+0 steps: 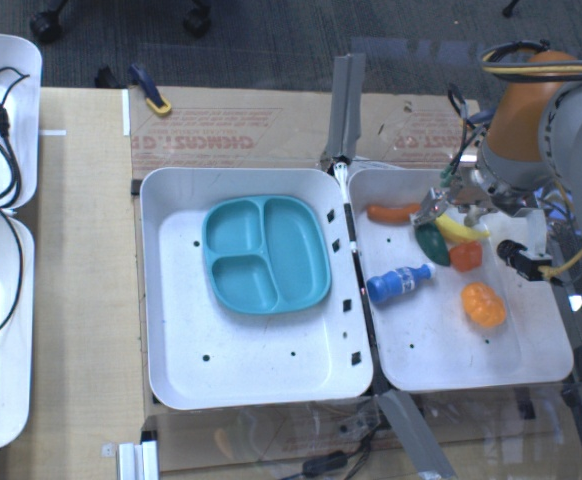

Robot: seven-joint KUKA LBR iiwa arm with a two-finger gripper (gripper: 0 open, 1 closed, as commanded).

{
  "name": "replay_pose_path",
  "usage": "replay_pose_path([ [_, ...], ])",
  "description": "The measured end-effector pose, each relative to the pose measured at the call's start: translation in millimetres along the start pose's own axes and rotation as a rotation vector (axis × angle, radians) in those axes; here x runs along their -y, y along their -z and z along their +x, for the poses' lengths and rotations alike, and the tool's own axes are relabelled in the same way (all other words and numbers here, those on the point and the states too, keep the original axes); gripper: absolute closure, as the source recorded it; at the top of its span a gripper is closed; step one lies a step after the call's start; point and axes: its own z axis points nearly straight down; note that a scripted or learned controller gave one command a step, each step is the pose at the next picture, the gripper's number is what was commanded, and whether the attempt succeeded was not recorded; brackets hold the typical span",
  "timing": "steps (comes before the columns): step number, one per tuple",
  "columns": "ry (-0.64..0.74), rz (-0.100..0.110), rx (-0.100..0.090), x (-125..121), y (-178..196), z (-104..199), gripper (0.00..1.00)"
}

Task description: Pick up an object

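Note:
The right bin [531, 363] holds several toys. An orange carrot-like piece [391, 212] lies at its back left. A dark green piece [432, 244], a yellow banana [462, 231] and a red-orange piece [465, 257] crowd together near the middle. A blue bottle [399, 282] lies on its side toward the left wall, and an orange fruit [484, 305] sits toward the front right. My gripper [443, 204] hangs low over the back of the cluster, just above the banana and the green piece and close to the carrot's right end. Nothing shows as lifted.
The left bin [171, 348] carries a teal divided plate [267, 253]. A raised divider [347, 218] separates the two bins. The grey and orange arm [531, 118] covers the right bin's back right corner. Cables run along the wrist.

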Motion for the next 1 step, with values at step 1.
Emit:
replay_pose_path([
  [1, 0.002, -0.003, 0.002, -1.5, 12.0, -0.4, 1.0],
])
